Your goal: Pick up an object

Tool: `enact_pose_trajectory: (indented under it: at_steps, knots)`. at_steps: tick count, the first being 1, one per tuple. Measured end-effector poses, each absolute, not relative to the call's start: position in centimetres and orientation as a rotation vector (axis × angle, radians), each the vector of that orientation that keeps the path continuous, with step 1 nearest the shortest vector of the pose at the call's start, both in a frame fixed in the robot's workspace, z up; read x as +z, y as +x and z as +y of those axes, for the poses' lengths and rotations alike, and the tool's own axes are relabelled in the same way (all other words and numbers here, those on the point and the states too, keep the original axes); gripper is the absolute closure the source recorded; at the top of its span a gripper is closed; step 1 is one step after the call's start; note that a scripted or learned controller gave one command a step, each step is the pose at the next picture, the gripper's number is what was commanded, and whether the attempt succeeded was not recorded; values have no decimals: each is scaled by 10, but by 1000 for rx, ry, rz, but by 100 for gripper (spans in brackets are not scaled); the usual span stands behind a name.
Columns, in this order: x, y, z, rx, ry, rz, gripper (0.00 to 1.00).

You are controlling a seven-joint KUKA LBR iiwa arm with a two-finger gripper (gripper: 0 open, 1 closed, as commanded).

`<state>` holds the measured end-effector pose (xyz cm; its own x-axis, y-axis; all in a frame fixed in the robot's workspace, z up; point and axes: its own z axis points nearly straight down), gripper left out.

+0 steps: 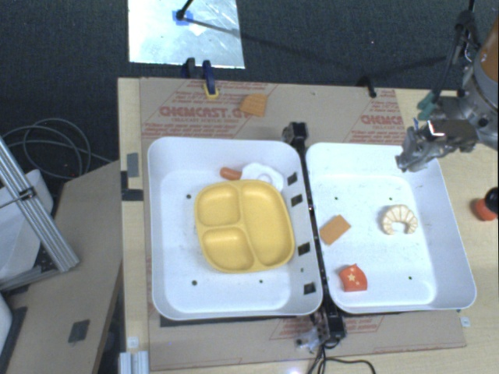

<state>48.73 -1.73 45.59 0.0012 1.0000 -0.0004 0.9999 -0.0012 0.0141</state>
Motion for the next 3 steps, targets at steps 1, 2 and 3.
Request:
enact_pose_trajectory:
  at_steps: [1,2,3]
  knots:
    - [233,485,-8,-14,2228,2228,100]
    - [335,489,9,13,2209,2224,100]
    - [452,487,-47,17,2214,2208,100]
